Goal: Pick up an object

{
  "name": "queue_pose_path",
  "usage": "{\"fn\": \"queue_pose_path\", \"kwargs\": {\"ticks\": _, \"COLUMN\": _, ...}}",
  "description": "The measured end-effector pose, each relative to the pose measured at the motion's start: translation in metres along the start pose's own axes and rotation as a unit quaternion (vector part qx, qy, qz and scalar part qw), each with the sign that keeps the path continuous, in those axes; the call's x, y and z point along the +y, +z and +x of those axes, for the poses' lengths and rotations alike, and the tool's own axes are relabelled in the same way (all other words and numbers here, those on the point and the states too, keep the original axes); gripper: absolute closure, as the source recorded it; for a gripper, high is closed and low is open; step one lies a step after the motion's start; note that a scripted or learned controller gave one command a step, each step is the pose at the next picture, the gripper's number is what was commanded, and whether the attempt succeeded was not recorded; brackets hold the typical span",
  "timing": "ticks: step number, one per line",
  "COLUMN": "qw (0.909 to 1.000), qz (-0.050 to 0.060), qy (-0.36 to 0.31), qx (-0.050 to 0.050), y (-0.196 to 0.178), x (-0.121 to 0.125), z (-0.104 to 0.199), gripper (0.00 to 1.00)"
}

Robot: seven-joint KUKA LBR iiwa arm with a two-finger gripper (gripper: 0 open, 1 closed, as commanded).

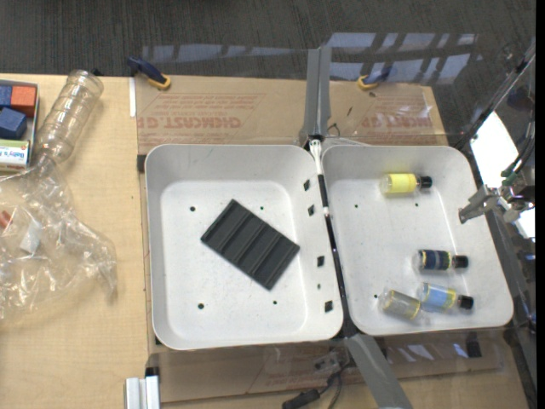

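a clear plastic bottle (66,116) lies tilted on the wooden bench top (85,331) at the left. just beside it, at the left edge, sits a box of blue and orange blocks (17,118). crumpled clear plastic wrap (47,237) spreads below them. brown printed cardboard (221,118) lies flat behind the bins, with two clamps (152,75) at its far edge.

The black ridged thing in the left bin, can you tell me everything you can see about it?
The black ridged thing is a flat, dark grey to black rectangle with raised ribs running along its length, and it looks like plastic or rubber. It lies flat on the floor of the left bin, turned at a slant so one corner points toward the bin's lower right. It sits near the middle, alone, touching none of the bin's walls and nothing else.
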State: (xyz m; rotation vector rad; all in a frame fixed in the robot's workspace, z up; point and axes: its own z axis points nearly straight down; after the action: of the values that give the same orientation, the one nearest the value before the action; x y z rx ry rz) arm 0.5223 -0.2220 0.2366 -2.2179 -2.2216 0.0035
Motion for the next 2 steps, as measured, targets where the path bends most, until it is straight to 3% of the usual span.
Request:
{"fn": "queue_pose_path", "kwargs": {"ticks": 1, "qw": 0.9948, "qz": 0.004, "qy": 0.101, "qx": 0.006, "y": 0.117, "x": -0.038, "z": 0.006, "gripper": 0.0}}
{"fn": "queue_pose_path", "kwargs": {"ticks": 2, "qw": 0.9944, "qz": 0.001, "qy": 0.106, "qx": 0.001, "y": 0.146, "x": -0.045, "z": 0.041, "gripper": 0.0}}
